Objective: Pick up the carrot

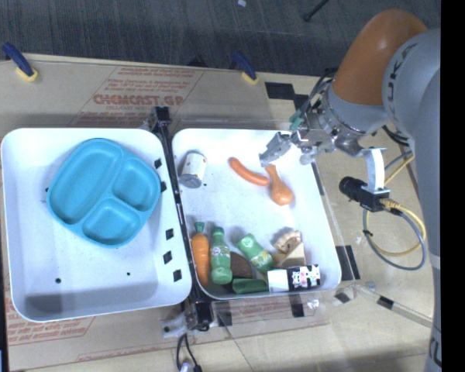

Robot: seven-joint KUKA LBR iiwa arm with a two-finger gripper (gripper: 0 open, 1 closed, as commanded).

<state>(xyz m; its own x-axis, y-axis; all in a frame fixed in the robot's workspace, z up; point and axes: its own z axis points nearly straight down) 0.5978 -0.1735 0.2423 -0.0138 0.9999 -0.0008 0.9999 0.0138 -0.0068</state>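
Observation:
The carrot (200,256) is orange and lies lengthwise against the left wall of the right bin (217,142), near its front, beside two green bottles (220,259). My gripper (288,152) hangs over the bin's far right corner, well away from the carrot. It is open, with nothing between its fingers. Just below it lie an orange-red sausage (248,171) and an orange gourd-shaped toy (279,188).
A small tin can (192,168) sits at the right bin's far left. Along its front are another green bottle (253,248), a brown-and-cream block (288,244) and a black-and-white carton (296,277). The left bin (31,270) holds a blue divided plate (102,190).

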